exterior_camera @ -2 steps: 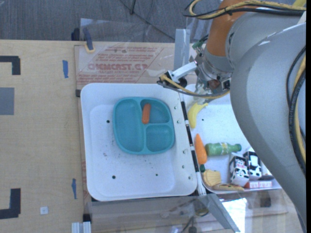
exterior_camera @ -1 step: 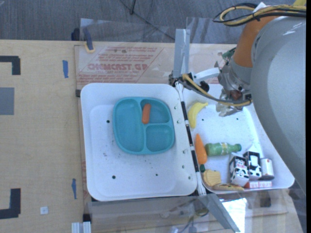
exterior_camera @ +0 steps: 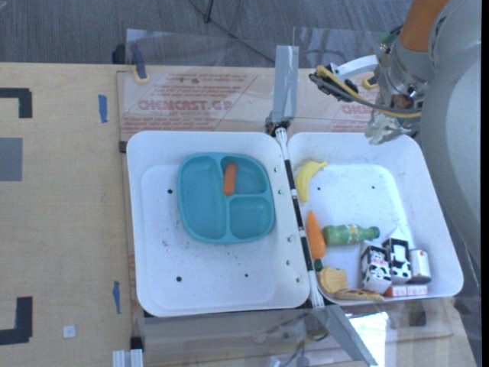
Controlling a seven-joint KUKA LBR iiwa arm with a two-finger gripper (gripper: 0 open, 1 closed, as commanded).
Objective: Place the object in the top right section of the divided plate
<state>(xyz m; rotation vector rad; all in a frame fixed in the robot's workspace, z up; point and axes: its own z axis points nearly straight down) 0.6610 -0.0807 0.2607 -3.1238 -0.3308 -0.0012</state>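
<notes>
The gripper (exterior_camera: 382, 132) hovers at the right bin's (exterior_camera: 428, 205) far edge; I cannot tell its state. The sausage (exterior_camera: 229, 178) lies in the plate's (exterior_camera: 200, 212) top right section. It looks light, smooth, best held mid-length.

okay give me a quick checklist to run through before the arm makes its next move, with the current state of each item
1. Divided plate sits flat in the left bin: ok.
2. Small orange object lies in the plate's top right section: ok.
3. Gripper is at the right bin's top right corner, away from the plate: ok.
4. Whether the gripper holds anything: cannot tell.
5. Banana, carrot and green bottle lie in the right bin, apart from the gripper: ok.
</notes>
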